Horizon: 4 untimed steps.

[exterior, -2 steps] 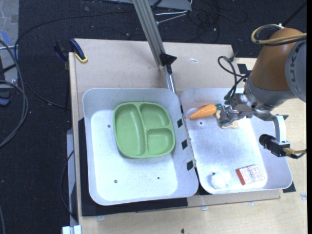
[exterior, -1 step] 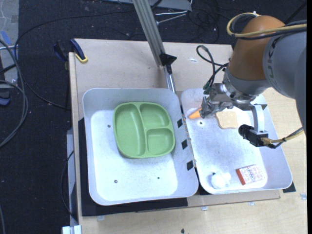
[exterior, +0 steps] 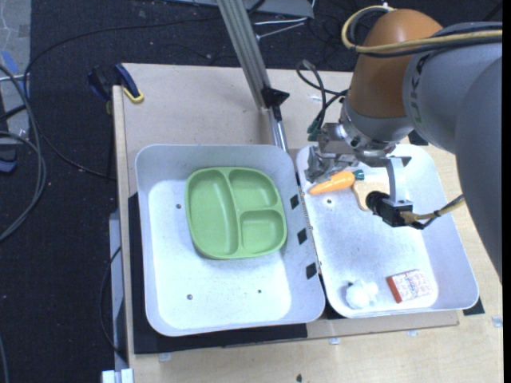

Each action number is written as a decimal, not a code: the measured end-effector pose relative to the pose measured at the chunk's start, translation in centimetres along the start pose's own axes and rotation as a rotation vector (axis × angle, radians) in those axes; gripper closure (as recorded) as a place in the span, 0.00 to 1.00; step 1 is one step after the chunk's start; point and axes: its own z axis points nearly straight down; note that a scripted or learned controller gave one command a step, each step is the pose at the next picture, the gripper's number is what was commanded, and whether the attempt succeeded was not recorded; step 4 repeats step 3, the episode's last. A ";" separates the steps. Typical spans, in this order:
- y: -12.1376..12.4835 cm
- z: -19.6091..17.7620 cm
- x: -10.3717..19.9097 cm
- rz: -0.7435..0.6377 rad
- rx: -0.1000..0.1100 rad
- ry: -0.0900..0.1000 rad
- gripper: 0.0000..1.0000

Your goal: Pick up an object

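Claw (exterior: 326, 166) is down at the far-left corner of the right bin (exterior: 447, 246), right over the orange carrot-shaped piece (exterior: 332, 183). You can't tell from here how the claw is set or whether it has anything: the wrist and its cabling block the view.

Status as I read it: approach is done, grasp unconfirmed, lift not yet done. The carrot looks like it lies on the bin floor, thick end toward the left bin (exterior: 152, 214), tip toward the bin's middle.

Other candidates in the right bin: a small white lump (exterior: 360, 294) near the front edge, a red-and-white packet (exterior: 410, 285) just beside it toward the front-right corner, and a pale round thing (exterior: 372, 199) partly behind a black part on the arm's cable. Left bin carries a green divided plate (exterior: 236, 212), roughly centred.

Hard to make out: contact between claw and carrot, plus whatever sits under the arm at the bin's far edge. Bin's right edge is covered by the arm too.
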 end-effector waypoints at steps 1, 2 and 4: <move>2.0 -1.1 5.7 -0.001 -0.001 0.001 1.00; 3.8 -0.1 9.7 0.001 0.000 -0.001 1.00; 3.7 -0.1 9.5 0.004 0.002 -0.002 0.00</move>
